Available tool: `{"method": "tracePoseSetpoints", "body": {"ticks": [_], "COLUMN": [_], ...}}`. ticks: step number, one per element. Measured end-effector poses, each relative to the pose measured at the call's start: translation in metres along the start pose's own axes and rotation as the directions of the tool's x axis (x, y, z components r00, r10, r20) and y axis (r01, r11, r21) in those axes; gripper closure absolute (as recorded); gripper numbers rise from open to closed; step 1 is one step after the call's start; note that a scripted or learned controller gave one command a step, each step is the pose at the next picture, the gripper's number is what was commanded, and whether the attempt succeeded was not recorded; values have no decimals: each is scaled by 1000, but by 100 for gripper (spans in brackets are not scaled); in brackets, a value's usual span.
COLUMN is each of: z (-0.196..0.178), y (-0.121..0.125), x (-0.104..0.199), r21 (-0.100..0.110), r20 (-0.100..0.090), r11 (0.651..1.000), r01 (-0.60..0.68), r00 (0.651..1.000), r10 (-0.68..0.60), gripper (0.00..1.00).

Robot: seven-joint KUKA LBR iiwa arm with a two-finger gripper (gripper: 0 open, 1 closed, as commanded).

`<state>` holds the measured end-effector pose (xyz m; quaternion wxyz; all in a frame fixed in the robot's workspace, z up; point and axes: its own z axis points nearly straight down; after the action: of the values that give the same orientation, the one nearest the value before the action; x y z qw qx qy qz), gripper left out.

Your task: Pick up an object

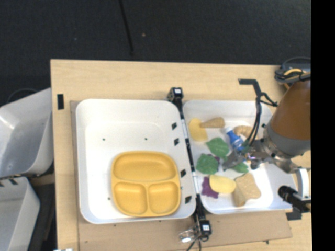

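Note:
The right bin holds a heap of small toys: a yellow piece, a tan piece, two green leafy pieces, a blue item, a purple piece, a yellow lemon-like piece and a beige bread-like piece. My gripper is down among the green pieces and the blue item in the middle of that bin, reaching in from the right. Its tips are dark and small against the clutter.
The left bin carries a yellow divided plate in its front half. A black cable arcs over the right bin's far corner. Clips sit along the seam between the bins. The arm's orange band looms at right.

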<state>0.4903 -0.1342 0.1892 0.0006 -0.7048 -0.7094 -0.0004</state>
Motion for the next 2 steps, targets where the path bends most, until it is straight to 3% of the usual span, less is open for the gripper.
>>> {"method": "tracePoseSetpoints", "body": {"ticks": [1,2], "z": [80,85], "y": [-3,3], "x": [-85,-1], "r21": [2,-14], "r20": [5,11], "r11": [1000,1000], "r01": [-13,-3], "r00": [1000,1000], "r10": [13,3], "gripper": [0,0]}}
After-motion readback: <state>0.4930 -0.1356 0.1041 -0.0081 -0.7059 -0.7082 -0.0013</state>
